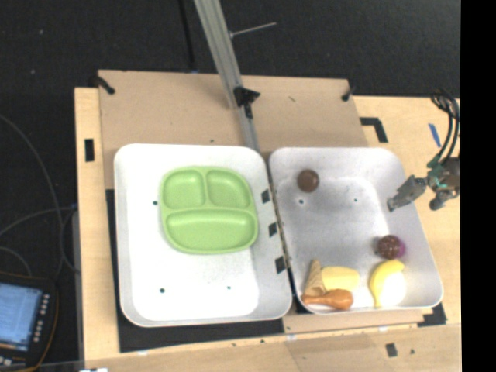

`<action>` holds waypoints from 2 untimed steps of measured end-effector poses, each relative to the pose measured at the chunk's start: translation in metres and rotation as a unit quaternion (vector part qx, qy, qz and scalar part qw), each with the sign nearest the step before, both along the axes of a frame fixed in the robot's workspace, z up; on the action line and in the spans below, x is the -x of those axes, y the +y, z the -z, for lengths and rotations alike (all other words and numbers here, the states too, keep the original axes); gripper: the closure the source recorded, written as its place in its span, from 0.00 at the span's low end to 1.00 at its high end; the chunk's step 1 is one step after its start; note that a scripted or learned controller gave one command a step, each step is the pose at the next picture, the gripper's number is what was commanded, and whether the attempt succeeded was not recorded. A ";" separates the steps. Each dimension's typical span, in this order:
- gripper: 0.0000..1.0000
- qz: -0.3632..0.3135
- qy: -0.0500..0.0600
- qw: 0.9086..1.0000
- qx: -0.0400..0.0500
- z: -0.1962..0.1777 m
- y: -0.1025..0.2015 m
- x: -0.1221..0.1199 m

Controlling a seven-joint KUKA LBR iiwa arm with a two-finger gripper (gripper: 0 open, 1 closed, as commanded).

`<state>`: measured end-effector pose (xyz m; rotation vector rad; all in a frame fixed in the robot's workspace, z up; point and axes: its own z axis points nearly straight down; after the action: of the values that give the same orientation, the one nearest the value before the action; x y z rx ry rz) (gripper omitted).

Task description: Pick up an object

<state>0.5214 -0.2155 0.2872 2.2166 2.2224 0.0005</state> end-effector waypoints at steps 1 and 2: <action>0.00 0.000 0.000 1.000 0.000 0.000 0.000 0.000; 0.00 0.001 0.002 1.000 -0.001 0.048 0.002 -0.009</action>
<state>0.5302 -0.2135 0.2396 2.2218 2.2231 -0.0036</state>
